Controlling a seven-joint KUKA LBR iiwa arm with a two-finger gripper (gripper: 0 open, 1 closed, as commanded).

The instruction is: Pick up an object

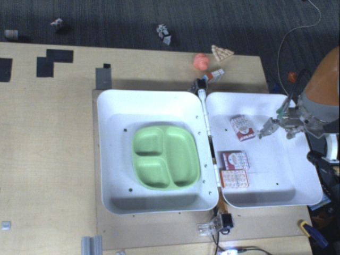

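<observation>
The grey two-finger gripper (pixel 276 122), seemingly open and empty, hovers just right of the small red-and-white packet (pixel 243 127).

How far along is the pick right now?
Nothing is lifted yet. The gripper hangs over the right bin, beside the small red-and-white packet; nothing shows between its fingers. The two flat packets lie untouched. Closing on an object and lifting remain.

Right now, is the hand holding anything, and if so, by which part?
Nothing is held. The hand hangs over the right bin, beside the small packet, with nothing between its fingers.
</observation>
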